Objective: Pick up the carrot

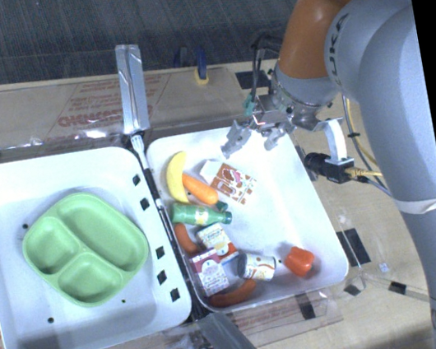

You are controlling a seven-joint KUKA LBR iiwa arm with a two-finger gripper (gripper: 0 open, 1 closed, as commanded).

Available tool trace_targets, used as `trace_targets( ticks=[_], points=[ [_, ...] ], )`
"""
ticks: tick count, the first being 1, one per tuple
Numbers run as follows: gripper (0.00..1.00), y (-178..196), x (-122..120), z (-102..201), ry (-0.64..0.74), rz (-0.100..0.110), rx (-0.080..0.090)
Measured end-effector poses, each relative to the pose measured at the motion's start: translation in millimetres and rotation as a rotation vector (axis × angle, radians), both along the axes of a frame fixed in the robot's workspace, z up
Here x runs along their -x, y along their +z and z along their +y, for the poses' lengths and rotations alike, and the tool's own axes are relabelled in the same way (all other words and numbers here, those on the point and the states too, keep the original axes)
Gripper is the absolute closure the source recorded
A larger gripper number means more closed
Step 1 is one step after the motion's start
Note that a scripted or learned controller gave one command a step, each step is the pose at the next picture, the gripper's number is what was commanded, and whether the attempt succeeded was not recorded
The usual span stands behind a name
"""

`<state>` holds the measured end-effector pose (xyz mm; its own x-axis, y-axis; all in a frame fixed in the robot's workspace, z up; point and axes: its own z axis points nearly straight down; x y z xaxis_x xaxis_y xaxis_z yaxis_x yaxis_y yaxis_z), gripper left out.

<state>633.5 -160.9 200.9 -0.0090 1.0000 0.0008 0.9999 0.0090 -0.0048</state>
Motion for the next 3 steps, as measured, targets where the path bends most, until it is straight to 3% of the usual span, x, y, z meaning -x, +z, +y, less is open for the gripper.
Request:
trace_targets(
  ticks=[1,2,3],
  points=[
    [0.0,-10.6,11.0,85.3,0.299,0.002,-0.002],
    [0.0,-110.3,32.8,64.7,0.275,0.0,0.0],
    [1.0,-101.4,34.0,64.9,0.279,0.007,-0.003]
  ],
)
